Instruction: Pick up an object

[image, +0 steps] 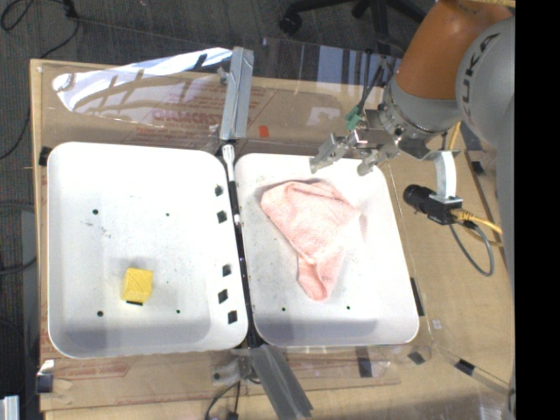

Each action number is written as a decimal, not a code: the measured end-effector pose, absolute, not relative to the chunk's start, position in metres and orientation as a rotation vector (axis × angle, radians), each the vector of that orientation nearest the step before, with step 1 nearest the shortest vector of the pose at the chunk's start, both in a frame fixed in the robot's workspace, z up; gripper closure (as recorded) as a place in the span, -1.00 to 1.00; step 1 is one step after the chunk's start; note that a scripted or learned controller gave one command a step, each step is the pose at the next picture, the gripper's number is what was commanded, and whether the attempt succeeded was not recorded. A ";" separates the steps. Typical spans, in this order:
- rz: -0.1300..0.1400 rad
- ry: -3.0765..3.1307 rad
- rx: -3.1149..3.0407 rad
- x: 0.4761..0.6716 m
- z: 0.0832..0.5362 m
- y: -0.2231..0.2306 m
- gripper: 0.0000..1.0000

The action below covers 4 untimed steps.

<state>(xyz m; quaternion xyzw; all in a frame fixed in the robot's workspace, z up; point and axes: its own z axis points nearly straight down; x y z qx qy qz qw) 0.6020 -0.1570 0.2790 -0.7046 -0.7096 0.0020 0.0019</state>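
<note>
bench [289, 103] | dark carpet behind | pink cloth [313, 230] right bin | gripper [343, 158] seemingly open

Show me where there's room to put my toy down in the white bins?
The left bin has lots of bare floor all around the little yellow block. The right bin is crowded: the pink cloth fills its middle, leaving strips along the edges.

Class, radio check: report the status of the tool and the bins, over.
Tool open, hovering above far edge of right bin, holding nothing. Pink cloth crumpled in right bin, just below tool. Yellow block in left bin. Nothing in the way.
</note>
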 end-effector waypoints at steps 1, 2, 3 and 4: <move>0.007 -2.293 -2.140 0.605 0.141 -0.146 -1.00; -0.001 -2.397 -2.031 0.613 0.094 -0.162 -1.00; 0.002 -2.402 -2.027 0.613 0.105 -0.163 1.00; 0.001 -2.377 -2.052 0.641 0.193 -0.084 1.00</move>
